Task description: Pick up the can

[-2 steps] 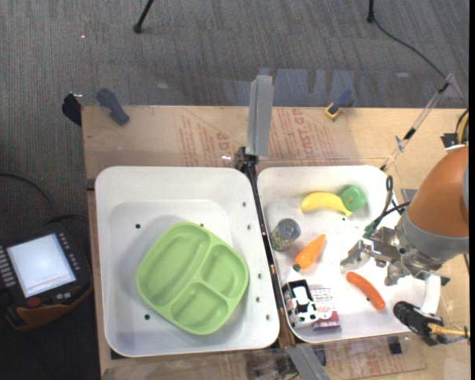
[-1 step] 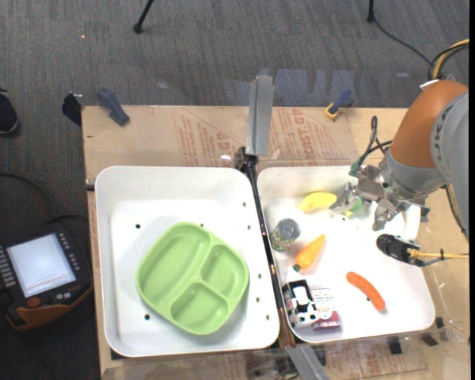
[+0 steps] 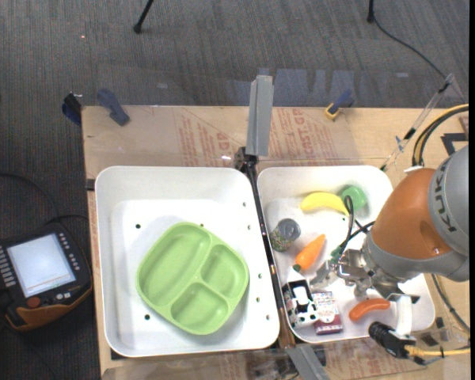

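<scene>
Can [image 3: 286, 230]: upright in the right bin [image 3: 274, 182], close to its left wall, silvery top showing; carrot [image 3: 309, 252] just to its right and nearer.
Gripper [image 3: 339, 264]: low in the right bin, right of the carrot, apart from the can; whether it is open or closed cannot be told.
Arm [image 3: 412, 224]: covers the bin's right side.
Room: bare floor far of the can; banana [image 3: 324, 203] and a green thing [image 3: 353, 195] at the far right; box [image 3: 301, 301], packet [image 3: 324, 307] and sausage [image 3: 369, 308] crowd the near edge.
Left bin [image 3: 111, 212]: holds a green tray [image 3: 192, 278], bare floor all round it.
Writing: red print on the bench [image 3: 166, 137], unreadable; packet label too small to read.
</scene>
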`<state>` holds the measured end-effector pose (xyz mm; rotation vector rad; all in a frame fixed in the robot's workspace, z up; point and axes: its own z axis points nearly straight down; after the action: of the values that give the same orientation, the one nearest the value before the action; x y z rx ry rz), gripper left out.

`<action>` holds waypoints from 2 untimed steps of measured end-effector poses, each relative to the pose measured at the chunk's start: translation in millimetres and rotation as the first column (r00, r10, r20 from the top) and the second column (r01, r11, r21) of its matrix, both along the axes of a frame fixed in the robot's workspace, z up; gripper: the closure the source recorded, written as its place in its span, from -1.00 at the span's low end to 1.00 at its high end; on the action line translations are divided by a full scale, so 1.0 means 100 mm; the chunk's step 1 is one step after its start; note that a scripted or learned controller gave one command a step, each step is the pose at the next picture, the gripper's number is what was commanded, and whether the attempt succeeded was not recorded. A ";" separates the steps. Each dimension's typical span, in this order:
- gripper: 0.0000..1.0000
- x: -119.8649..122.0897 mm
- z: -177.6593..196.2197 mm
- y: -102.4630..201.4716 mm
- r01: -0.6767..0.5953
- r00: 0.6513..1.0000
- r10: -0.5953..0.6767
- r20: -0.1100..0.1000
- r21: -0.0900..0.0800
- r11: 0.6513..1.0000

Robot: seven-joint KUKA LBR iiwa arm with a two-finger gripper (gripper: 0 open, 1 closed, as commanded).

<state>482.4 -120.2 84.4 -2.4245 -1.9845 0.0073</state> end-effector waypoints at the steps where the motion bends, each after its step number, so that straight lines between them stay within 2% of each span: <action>1: -1.00 -0.07 0.01 -0.73 0.066 0.998 -0.066 0.005 -0.001 0.998; 2: -1.00 1.05 0.01 -0.61 0.173 0.985 -0.173 0.003 -0.003 0.985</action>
<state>587.3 -181.1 85.1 -2.5904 -1.7689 0.0066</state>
